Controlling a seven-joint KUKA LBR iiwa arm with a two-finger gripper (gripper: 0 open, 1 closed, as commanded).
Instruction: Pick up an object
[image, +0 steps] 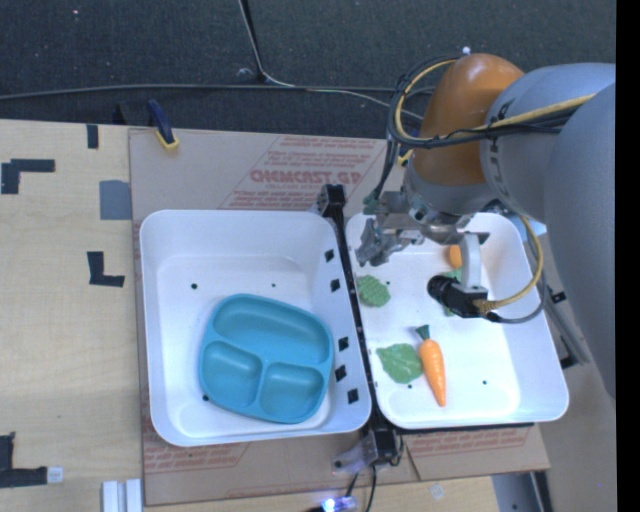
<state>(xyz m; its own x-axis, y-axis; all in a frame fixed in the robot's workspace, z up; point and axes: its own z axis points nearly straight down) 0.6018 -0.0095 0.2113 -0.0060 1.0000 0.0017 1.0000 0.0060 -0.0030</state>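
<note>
Gripper (375, 250) hangs low over the right bin (500, 400), at its far left corner, just above a green leaf piece (373, 291); whether it is wide or narrow I cannot tell. Toward the bin's near wall lie a carrot (433, 368) and second leaf (400, 362). Descending so close to the wall risks a scrape, and the flat leaf may slip

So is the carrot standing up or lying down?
Lying down. The carrot lies flat on the floor of the right bin, its green top pointing toward the bin's far side and its tip toward the near rim.
</note>
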